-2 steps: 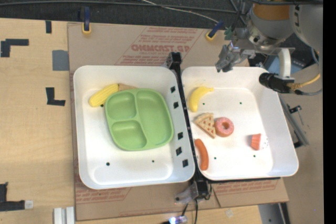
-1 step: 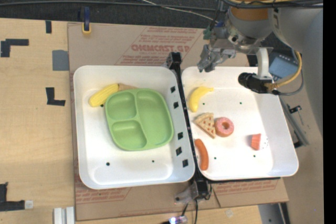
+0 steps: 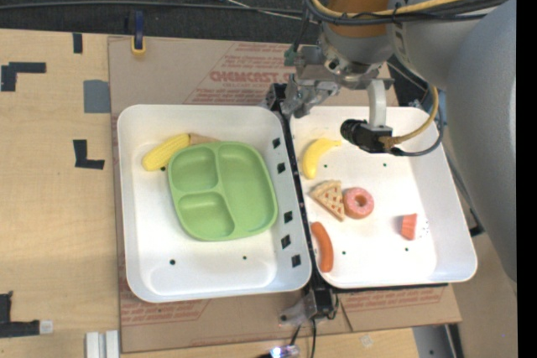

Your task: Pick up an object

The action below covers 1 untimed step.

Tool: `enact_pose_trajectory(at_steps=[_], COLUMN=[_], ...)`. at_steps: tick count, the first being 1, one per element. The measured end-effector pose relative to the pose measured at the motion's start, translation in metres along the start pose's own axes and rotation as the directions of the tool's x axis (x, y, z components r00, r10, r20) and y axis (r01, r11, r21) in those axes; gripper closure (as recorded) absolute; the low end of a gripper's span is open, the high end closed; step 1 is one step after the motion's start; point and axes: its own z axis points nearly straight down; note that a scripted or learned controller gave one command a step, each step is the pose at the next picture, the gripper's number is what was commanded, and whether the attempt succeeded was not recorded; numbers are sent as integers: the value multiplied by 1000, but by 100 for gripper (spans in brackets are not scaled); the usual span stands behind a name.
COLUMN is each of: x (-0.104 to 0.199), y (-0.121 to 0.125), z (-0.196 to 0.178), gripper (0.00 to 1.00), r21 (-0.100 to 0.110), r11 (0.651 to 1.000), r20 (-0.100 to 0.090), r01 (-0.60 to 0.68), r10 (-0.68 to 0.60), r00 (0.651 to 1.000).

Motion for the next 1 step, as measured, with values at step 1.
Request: enact_pose_trajectory(at_steps=[1], x=[42], y=[9], z=[22], gripper=[100], r21=[1], r11=[1000], r20=[1], r01=[-2], r10=[2], r00=[1000])
